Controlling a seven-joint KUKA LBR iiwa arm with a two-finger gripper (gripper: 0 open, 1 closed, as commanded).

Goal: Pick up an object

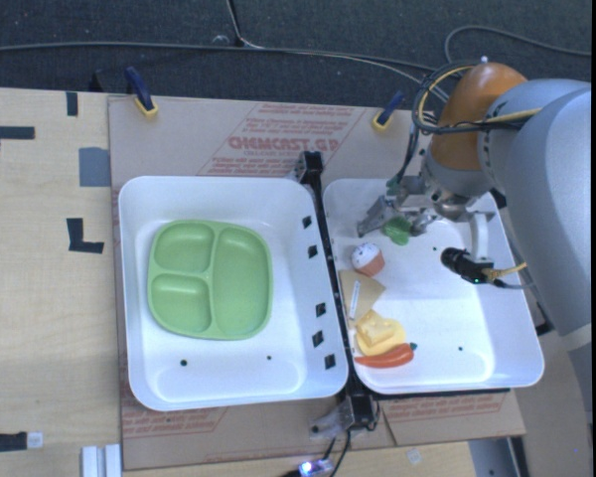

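Looming grey arm (556, 197) lowers its hand (395, 219) into the right bin's (497, 351) far corner, fingers narrowly around a green object (397, 233). Open floor lies rightward. Cardboard (278, 142) behind reads "CHEMCAST GP".

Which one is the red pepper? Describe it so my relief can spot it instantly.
Look in the right bin, along its near-left side by the divider. The red pepper lies flat just below the yellow piece; it alone is long, thin and red with a green stem.
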